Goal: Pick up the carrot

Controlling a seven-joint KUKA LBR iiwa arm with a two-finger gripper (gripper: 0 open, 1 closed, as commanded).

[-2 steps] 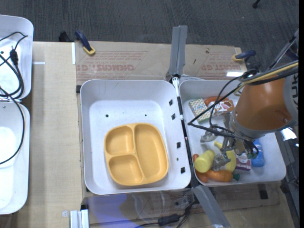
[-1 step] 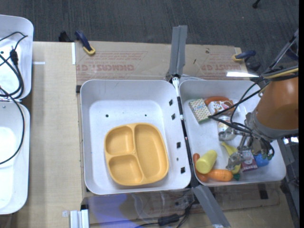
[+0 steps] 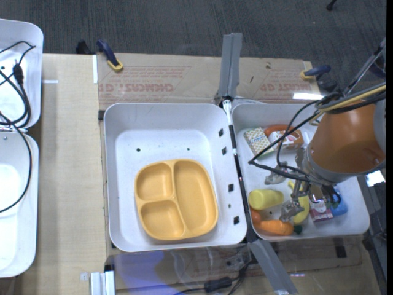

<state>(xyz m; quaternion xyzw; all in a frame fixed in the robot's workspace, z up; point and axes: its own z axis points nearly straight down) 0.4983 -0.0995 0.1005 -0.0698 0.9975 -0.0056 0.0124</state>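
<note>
From above, the gripper hangs low over the right bin, whether clenched or released I cannot tell. The carrot lies just beside it at the bin's near edge, below a yellow cup. The left bin holds a yellow tray with 3 compartments.
</note>
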